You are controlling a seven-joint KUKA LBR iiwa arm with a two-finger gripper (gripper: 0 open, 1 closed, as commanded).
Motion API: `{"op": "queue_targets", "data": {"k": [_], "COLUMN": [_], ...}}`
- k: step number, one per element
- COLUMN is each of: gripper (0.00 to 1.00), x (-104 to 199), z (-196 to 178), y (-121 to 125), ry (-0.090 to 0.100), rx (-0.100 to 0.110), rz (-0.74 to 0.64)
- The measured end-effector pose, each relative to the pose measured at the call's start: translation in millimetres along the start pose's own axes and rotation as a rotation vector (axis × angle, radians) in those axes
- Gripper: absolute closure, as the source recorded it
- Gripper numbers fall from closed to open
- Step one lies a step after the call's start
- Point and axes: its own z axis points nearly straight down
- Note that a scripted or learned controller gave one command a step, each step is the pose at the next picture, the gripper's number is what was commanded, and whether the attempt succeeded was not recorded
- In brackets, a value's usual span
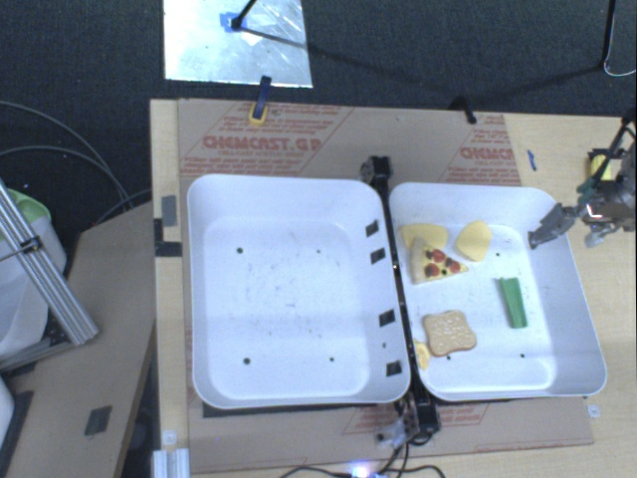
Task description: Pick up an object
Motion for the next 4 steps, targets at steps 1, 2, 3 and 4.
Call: {"op": "queue_targets", "data": {"k": [1,2,3,4], "gripper": [0.00,0.00,1.00,1.00], "x": [106.9,102.9,102.2,167.6], "z": [84.7,179.1,162.5,73.1], "y": [-42.7,-51.6,-48.3,-65.3], "ry": [0.007,0.002,0.000,0.003], "rx": [0.009,0.002,-0.007,-0.006], "rz": [-0.008,0.004,0.002,-0.008]}}
